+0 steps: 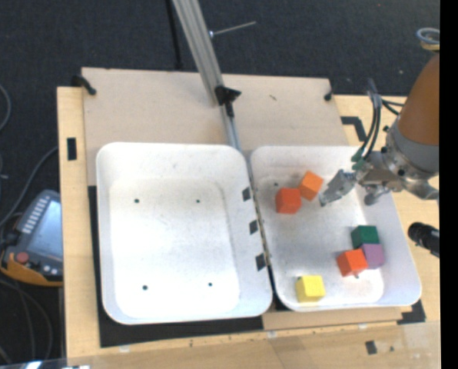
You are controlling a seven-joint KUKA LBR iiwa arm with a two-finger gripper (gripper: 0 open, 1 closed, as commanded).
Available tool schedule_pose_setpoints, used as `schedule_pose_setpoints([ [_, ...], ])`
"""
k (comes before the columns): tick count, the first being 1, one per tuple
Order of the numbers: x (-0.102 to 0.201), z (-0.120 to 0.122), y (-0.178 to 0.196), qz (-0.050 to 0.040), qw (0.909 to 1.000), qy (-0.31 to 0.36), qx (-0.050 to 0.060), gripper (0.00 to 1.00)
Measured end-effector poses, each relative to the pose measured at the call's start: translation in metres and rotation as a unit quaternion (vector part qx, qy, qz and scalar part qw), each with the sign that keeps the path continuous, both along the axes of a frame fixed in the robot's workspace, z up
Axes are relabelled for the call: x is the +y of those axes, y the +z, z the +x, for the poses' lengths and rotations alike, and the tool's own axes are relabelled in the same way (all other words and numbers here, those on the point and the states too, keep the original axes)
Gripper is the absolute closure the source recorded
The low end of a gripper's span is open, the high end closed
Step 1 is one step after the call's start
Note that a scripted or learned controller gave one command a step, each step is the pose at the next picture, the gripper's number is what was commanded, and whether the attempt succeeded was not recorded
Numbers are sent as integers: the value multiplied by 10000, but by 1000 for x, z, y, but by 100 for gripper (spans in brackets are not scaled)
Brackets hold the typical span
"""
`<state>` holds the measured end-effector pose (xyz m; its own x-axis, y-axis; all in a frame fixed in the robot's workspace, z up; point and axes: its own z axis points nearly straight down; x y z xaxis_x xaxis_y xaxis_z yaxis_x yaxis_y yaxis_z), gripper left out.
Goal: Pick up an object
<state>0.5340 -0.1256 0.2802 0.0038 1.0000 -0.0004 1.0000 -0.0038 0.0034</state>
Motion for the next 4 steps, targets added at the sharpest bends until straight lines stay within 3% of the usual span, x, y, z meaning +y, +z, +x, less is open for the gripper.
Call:
schedule_pose_setpoints([
  [1,-50,17,40,-19,10000,9,-18,0],
  [2,-6,75,-152,-8,10000,28,-1,0],
  [3,10,82,-169,-1,10000,18,8,0],
  [4,21,134,-188,33,9992,-58,406,0],
])
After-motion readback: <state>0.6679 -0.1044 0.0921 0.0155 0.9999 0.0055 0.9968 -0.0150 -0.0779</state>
